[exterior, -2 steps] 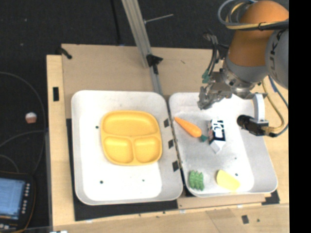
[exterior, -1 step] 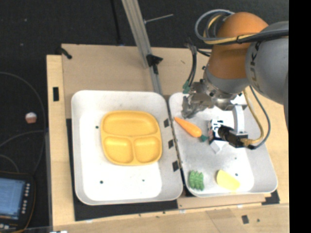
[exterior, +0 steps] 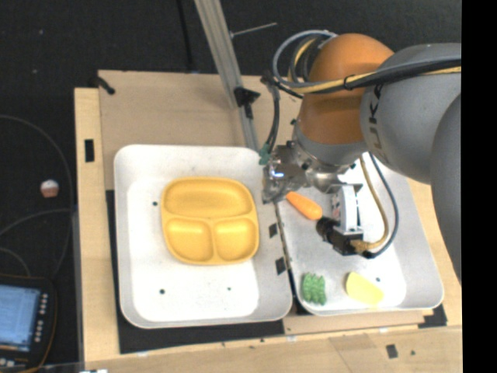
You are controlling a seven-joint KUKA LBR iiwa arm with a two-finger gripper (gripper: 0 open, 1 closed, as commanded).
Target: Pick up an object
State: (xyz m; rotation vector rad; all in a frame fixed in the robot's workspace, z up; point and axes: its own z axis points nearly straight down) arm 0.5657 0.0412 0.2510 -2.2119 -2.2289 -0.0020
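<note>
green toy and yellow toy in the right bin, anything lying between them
Nothing. In the camera view the green toy and the yellow toy sit side by side near the right bin's front edge, with bare white floor between them.

Grey arm [exterior: 419, 107], orange band [exterior: 342, 68]

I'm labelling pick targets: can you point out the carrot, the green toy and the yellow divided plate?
carrot [exterior: 304, 205]: camera view, middle of its orange body.
green toy [exterior: 313, 287]: camera view, centre of its top.
yellow divided plate [exterior: 208, 196]: camera view, floor of its large compartment.
</note>
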